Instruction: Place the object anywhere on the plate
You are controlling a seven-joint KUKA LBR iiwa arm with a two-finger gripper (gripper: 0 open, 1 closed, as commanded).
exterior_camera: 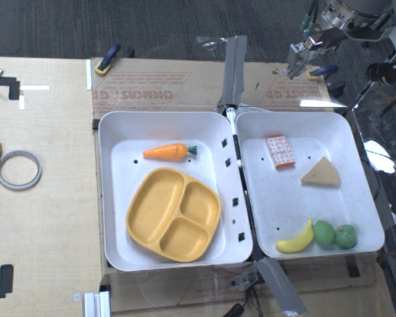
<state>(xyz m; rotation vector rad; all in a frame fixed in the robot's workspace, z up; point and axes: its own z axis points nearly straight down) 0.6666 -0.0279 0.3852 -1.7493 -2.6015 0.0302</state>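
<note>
While the gripper (302,57) is raised beyond the plate's (174,214) neighbouring bin (356,152), its state indiscernible, the carrot (166,152) is seen just behind the plate.

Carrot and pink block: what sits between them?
In the camera view, the carrot in the left bin and the pink block in the right bin have bare white floor and the two bins' adjoining walls between them.
</note>
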